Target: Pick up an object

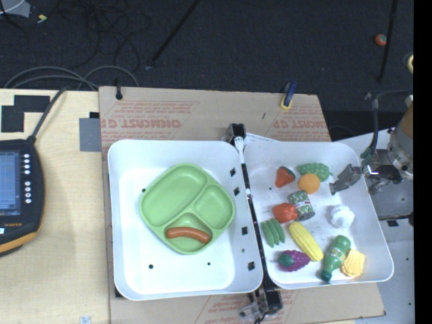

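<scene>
- My claw hangs over the right edge of the right-hand shallow white bin, its grey fingers splayed apart with nothing between them.
- Just beside it, toward the bin's middle, sits a small orange ball-shaped fruit, with a bumpy green toy vegetable touching it on the far side.
- A red strawberry-shaped toy lies near the bin's far left corner.
- A small green-labelled can rests at the centre, touching a red tomato-like toy on its left.
- A white garlic-shaped toy lies near the right edge, below my claw (the closest piece, as far as I can judge).
- A yellow plastic corn cob lies slantwise, between a green pea pod by the left wall and a green toy bottle toward the near right corner.
- A purple grape bunch sits at the near edge; a yellow ridged toy touches the bottle in the near right corner.
- The left-hand shallow white bin carries a light green divided plastic plate, with a toy sausage in its near compartment.
- Both bins sit on a brown cardboard sheet on the tabletop.
</scene>
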